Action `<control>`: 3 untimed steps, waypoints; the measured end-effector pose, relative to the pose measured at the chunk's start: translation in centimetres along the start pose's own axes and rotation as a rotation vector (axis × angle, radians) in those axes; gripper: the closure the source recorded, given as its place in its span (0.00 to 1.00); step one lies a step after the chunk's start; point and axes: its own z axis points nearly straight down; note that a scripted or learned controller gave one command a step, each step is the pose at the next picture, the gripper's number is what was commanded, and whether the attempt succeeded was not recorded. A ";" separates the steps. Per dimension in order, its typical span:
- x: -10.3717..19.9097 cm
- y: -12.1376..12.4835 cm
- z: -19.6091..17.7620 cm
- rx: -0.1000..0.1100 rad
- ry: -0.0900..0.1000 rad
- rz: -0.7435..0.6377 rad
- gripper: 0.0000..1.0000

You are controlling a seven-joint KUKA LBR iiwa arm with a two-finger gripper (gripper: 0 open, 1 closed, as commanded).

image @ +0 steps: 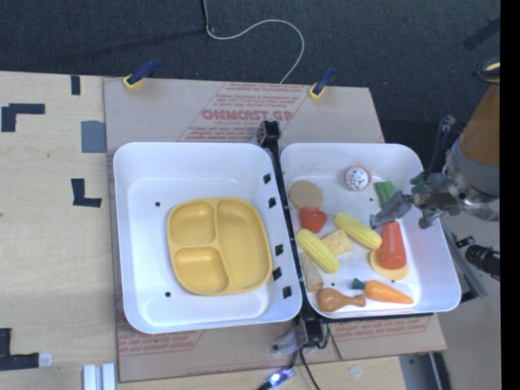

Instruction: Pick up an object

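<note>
Left bin (130, 177) sat mid-frame left on the worktop (49, 218), holding a yellow divided plate (218, 245). Right bin (443, 287) held toy food: tan disc (306, 193), red tomato piece (313, 218), two corn cobs (318, 251) (357, 230), speckled white ball (357, 179), drumstick (340, 301) and carrot (387, 292) at the lower edge, red pepper (392, 245) on a yellow slice. Hand (406, 210) hovered at right over the bin's right side, just above the red pepper, a green piece (383, 191) beside it. Fingers looked spread, nothing pinched between them. Grey arm (479, 161) entered from right edge.
</note>
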 end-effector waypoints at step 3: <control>0.3 0.5 10.1 -0.007 -0.002 -0.003 0.00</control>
